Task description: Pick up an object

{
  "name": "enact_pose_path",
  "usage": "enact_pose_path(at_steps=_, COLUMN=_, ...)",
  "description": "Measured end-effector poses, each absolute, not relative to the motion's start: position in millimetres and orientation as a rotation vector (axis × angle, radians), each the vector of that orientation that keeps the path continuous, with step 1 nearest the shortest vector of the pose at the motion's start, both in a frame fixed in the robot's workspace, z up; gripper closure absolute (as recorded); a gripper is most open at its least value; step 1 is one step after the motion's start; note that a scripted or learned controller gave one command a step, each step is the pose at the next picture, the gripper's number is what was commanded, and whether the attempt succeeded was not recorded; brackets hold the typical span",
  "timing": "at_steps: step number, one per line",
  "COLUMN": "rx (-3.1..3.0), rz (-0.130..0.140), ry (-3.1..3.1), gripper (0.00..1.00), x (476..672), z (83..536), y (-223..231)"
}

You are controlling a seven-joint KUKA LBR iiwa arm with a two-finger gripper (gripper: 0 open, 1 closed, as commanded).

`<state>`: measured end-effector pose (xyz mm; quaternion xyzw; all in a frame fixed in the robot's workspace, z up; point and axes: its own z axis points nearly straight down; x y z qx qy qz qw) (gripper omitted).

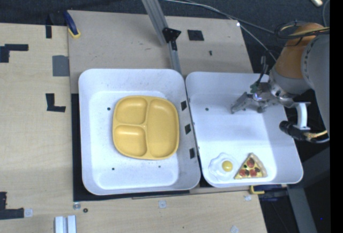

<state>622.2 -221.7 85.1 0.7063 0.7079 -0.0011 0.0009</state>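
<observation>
Landmark: the right bin [214, 84]. Gripper [239, 106] hangs over the right bin's upper-middle floor, arm coming in from the bin's right side. The jaws look spread and nothing sits between them, so released, not carrying.

Candidate objects: toy fried egg [222, 165] and toy pizza slice [251, 167], side by side, just apart, both lying flat against the right bin's near wall, well apart from the gripper. Probably pushed or dropped there; being so close to the wall leaves little room for the jaws on that side.

Yellow divided plate [146, 127] lies flat in the left bin [88, 119], just beyond the right bin's left wall; wide and low, likely a poor grasp target.

Judgement: pick not yet made; next move needs travel toward the bin's near wall.
</observation>
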Motion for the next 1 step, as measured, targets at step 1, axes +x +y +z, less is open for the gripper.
enact_pose_path(at_steps=1, rx=2.214, rz=-0.002, ry=2.223, gripper=1.0, x=623.3, z=98.4, y=-221.7)
